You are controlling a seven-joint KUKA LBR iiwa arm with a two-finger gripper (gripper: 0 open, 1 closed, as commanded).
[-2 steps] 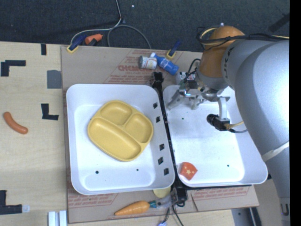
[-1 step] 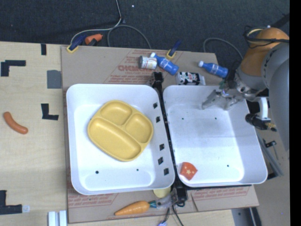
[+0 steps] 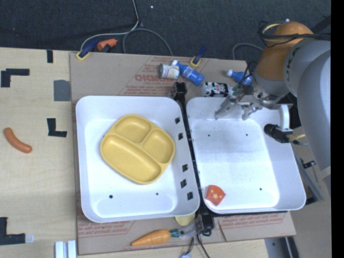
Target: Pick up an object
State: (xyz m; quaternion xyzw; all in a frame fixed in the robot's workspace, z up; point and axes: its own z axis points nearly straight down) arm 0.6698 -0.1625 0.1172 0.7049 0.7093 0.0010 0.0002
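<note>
Over the right bin's (image 3: 279, 195) far edge, the tool (image 3: 235, 112) hangs, fingers spread, holding nothing.

No wording can be read. Faint red print runs along the cardboard sheet (image 3: 141, 78) above the left bin in the upper middle, too blurred to make out.

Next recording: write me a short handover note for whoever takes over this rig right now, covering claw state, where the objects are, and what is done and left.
Claw: open, holding nothing, over the far edge of the right bin.
Objects: small red piece at the right bin's near-left corner; yellow divided plate lying in the left bin.
Done: nothing picked up yet.
Left: lower onto an object, close, lift. The red piece looks like the nearer candidate.
</note>
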